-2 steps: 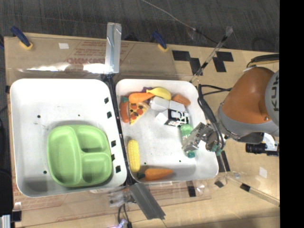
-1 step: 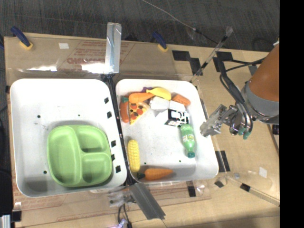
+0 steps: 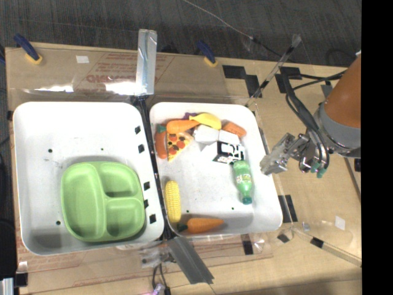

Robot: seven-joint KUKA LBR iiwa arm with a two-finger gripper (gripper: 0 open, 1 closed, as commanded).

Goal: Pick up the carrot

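Camera view: jaws hang outside the right bin's right wall, over the cardboard-covered tabletop; whether they are apart or together, cannot tell. Carrot lies well left of and below the jaws, at the bin's near edge, beside a corn cob. Green bottle nearest the jaws, label unreadable. Red print on the cardboard behind the left bin is illegible. Dark carpet beyond.
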